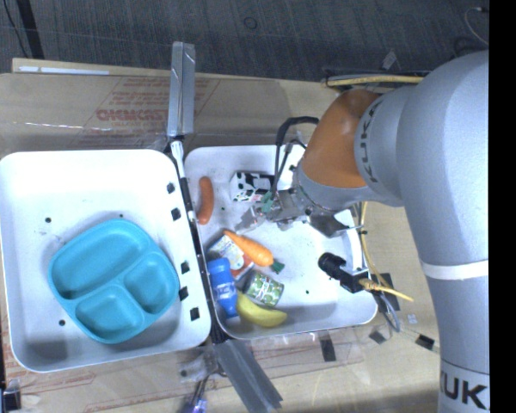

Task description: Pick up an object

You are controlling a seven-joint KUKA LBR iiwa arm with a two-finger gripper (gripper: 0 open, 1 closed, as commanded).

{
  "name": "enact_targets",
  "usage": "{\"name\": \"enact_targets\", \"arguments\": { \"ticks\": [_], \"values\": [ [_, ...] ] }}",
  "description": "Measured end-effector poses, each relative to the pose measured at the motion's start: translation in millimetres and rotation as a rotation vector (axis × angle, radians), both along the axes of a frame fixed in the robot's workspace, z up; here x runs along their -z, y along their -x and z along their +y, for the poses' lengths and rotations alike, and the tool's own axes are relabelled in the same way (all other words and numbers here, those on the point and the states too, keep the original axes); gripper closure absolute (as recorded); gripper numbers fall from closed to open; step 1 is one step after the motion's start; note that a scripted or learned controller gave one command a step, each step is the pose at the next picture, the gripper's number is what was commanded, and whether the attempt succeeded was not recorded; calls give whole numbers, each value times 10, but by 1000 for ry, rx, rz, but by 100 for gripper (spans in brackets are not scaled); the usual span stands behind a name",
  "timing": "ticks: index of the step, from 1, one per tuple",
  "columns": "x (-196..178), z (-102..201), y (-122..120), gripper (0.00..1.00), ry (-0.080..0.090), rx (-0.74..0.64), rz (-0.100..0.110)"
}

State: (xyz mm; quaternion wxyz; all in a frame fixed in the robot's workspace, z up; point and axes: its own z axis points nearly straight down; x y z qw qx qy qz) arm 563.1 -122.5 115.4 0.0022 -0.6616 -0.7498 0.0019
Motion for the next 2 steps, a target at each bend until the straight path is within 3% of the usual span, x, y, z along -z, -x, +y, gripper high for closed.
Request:
{"name": "enact_targets", "arguments": {
  "ticks": [1,2],
  "values": [
    [150,149,390,0,7,-99,-27],
    [47,176,378,100,1,-108,-25]
  ]
}}
